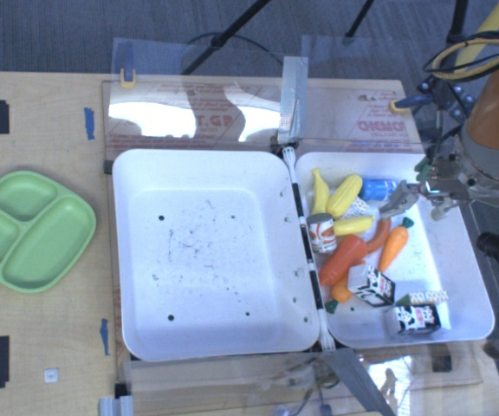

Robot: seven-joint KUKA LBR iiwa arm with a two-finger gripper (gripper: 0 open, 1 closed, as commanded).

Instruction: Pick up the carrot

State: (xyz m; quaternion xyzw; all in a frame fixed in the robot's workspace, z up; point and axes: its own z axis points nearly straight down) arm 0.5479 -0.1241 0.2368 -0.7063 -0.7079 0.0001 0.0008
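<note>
The small orange toy carrot with a green tip [394, 244] lies in the right shallow white bin [470, 297], near its middle, slanting from upper right down to lower left, its green end uppermost. It is smooth and tapered, plainly plastic. Just to its left lies a larger, chunkier orange-red plastic vegetable [346, 256], touching or nearly touching it, and a second slim orange piece [376, 236] sits between the 2. Above them are a yellow plastic corn cob [346, 194], a yellow banana-like piece [320, 191] and another pale yellow piece [353, 226]. A small red and white can [322, 232] stands by the bin's left wall; its label is too small to read. A blue packet [378, 188] lies at the back. Below the carrot sit 2 black and white printed cartons [372, 288] and [419, 315], their print unreadable.

The jaws [403, 197] hover just above and beside the carrot's green end, at the end of the grey arm with its orange band [495, 115], which comes in from the right, wrist pointing left and down. Whether the jaws are wide or narrow cannot be told, and nothing shows between them.

The left shallow white bin [137, 180] shows scuff marks. Behind the bins a clear sheet carries reversed red lettering [379, 126], not legible. A green divided plastic plate [29, 230] rests on the wooden bench [42, 336], well apart to the left.
</note>
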